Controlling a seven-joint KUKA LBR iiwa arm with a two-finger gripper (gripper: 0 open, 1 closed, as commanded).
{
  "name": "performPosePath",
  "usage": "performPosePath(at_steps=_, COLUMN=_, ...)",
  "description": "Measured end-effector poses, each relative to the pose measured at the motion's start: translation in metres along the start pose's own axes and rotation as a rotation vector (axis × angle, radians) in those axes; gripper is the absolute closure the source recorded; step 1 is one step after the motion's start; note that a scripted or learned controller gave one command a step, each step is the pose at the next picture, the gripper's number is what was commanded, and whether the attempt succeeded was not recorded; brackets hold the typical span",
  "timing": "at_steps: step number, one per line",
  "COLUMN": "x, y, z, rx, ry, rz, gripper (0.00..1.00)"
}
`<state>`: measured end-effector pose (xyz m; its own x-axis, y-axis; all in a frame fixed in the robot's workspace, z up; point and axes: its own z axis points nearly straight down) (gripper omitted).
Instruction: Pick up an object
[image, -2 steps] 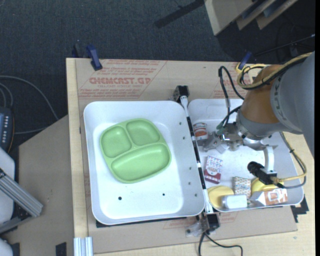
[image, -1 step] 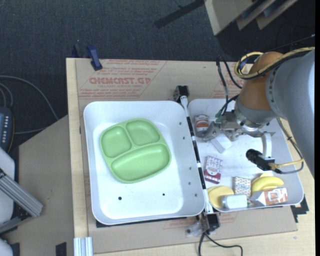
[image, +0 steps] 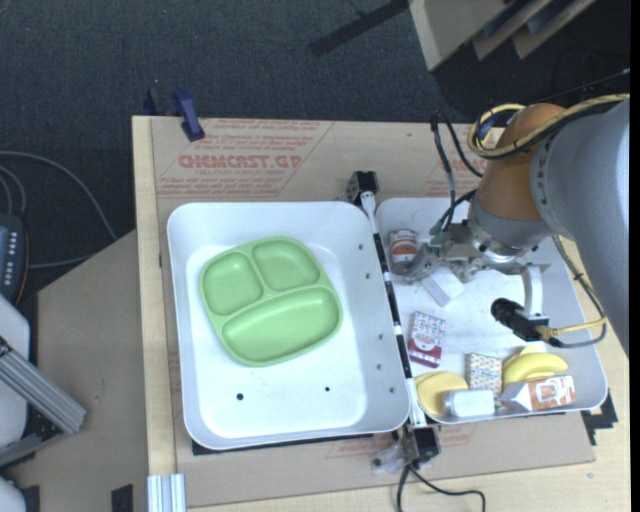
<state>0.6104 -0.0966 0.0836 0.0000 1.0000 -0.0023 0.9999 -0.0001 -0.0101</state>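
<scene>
Dark carpet surrounds the cardboard-topped bench (image: 250, 160), where two white bins sit side by side: the left bin (image: 200, 380) holds a green divided plate (image: 270, 300), and the right bin (image: 590, 385) holds the clutter I work over. My gripper (image: 445, 265) hangs at the upper middle of the right bin, and I cannot tell how it is set, since the wrist and cables blur into it. Just left of it, touching or nearly so, stands a small can (image: 403, 246) with a red-and-white label, close to the bin's left wall. Below my gripper lies a small red-and-white packet (image: 427, 338), apart from it. Farther down, along the bin's lower edge, sit a yellow banana (image: 533, 364), a yellow rounded piece (image: 436, 388), a patterned packet (image: 483, 371) and an orange-and-white carton (image: 545, 393), crowded together and hard to separate. My grey arm (image: 590, 190) is cut off at the frame's right edge.
</scene>
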Motion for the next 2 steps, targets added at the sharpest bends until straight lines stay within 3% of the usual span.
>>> performPosePath(at_steps=1, x=-0.0023, y=0.0083, z=0.0019, rx=0.018, ry=-0.002, rz=0.0, gripper=0.0)
performPosePath(at_steps=2, x=-0.0023, y=0.0077, z=0.0018, rx=0.016, ry=-0.002, rz=0.0, gripper=0.0)
